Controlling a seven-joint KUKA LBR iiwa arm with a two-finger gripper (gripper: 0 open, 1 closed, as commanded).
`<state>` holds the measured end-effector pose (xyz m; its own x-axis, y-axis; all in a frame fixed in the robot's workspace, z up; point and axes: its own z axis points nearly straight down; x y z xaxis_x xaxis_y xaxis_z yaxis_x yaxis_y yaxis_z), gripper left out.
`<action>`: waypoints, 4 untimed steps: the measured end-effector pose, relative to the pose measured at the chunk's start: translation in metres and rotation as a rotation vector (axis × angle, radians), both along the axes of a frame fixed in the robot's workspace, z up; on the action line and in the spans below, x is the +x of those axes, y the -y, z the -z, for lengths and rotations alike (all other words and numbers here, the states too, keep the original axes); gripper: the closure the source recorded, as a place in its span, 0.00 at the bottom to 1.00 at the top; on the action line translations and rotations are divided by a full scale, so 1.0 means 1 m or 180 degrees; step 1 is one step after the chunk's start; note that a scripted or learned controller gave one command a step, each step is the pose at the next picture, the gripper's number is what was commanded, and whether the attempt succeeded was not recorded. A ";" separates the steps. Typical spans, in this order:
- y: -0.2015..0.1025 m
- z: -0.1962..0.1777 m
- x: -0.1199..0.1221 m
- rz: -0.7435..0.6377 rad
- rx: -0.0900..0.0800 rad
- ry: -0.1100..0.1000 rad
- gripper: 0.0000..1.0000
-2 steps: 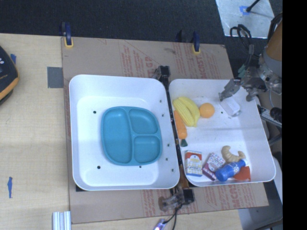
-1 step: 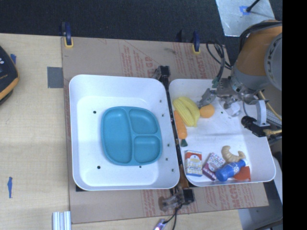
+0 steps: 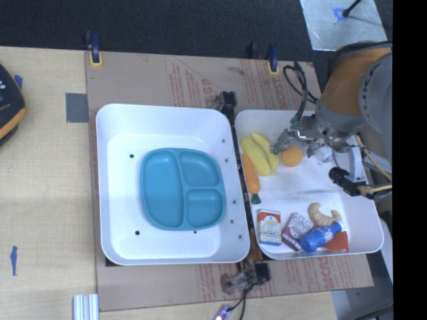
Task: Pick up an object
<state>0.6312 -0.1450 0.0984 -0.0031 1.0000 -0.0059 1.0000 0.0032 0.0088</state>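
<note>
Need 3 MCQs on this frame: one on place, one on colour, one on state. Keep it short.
1. Where does the divided plate lie?
A. in the left bin
B. in the right bin
C. on the cardboard

2. What colour is the plate?
A. red
B. blue
C. yellow

3. Where is the pincer?
A. over the left bin
B. off the bench
C. low over the right bin, at the orange ball

Answers:
1 A: the plate sits in the middle of the left bin.
2 B: it is light blue against the white bin.
3 C: the arm's end sits just above the ball, near the corn cob.
</note>
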 end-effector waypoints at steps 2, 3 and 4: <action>-0.050 0.007 -0.054 -0.0009 0.0016 -0.0043 1.00; -0.049 0.007 -0.054 -0.0004 0.0012 -0.0039 0.00; -0.036 0.004 -0.118 -0.0006 0.0018 -0.0042 0.00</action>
<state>0.5135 -0.1087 0.0944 -0.0050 1.0000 -0.0003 1.0000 0.0050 -0.0044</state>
